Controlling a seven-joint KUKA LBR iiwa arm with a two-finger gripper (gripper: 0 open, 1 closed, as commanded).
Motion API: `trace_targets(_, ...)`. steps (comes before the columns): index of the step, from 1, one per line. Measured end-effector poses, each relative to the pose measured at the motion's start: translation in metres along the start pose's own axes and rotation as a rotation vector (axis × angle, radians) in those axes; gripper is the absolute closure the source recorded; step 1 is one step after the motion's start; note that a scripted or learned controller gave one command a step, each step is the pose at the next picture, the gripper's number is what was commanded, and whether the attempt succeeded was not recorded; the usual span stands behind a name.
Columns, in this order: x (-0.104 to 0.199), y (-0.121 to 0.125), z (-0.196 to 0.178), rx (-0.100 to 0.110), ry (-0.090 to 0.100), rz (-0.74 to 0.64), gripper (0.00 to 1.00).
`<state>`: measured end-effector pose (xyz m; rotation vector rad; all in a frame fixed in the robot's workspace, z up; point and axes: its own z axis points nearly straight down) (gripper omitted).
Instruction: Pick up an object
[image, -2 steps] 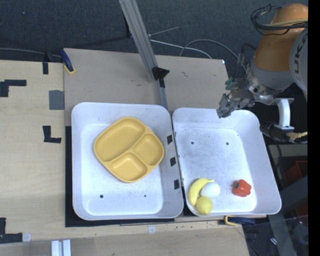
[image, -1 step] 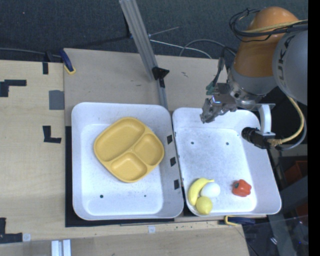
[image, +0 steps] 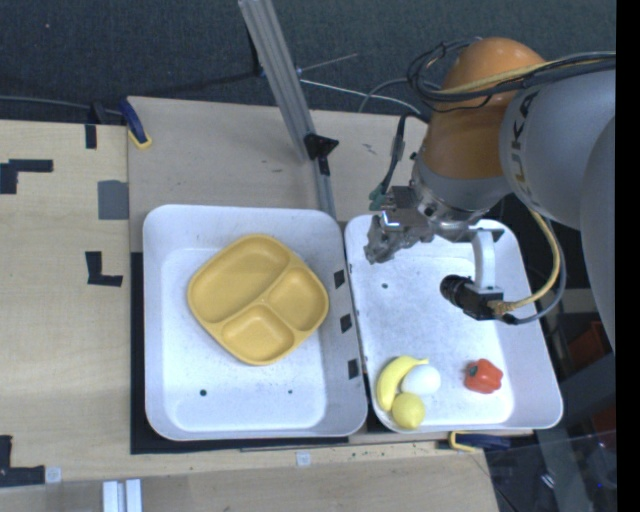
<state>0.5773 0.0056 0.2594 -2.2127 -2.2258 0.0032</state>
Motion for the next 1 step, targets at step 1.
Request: trace_targets(1,0.0510,-0.0146,0.0201,0.001,0.000,0.000,1.00)
